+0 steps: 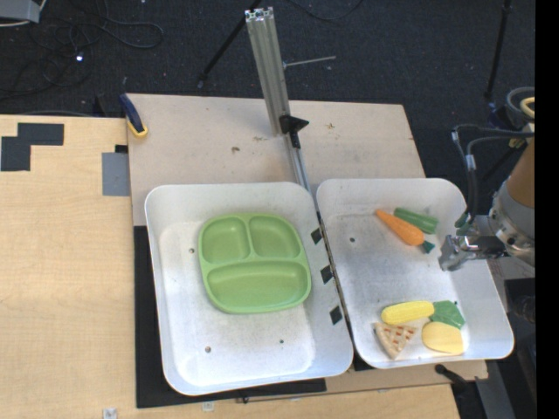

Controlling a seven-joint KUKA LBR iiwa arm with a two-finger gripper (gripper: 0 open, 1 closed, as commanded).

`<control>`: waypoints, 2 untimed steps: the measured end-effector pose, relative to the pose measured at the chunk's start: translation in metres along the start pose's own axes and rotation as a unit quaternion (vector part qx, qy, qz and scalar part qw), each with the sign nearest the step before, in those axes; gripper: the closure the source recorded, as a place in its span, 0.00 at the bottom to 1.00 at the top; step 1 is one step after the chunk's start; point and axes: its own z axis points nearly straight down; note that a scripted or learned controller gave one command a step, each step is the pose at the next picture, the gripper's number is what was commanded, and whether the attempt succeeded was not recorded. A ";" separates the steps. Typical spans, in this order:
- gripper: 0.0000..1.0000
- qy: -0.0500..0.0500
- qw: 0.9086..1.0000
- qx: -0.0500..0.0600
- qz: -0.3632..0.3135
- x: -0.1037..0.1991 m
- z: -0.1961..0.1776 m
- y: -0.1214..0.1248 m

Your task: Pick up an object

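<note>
Carrot, corn: right bin. Green plate: left bin. Gripper, right edge; claw state cannot be told.

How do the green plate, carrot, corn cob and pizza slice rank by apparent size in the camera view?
1. green plate, by far the largest
2. carrot and corn cob, too alike to separate
3. pizza slice, slightly smaller

Two white bins, matt plastic, faintly scuffed. Green divided plate, smooth plastic with a soft sheen. Toy carrot, corn, glossy plastic. Bench board, matt pale wood. Upright post, brushed metal.
</note>
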 end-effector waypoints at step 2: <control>1.00 0.001 1.000 0.000 -0.002 0.110 -0.007 0.020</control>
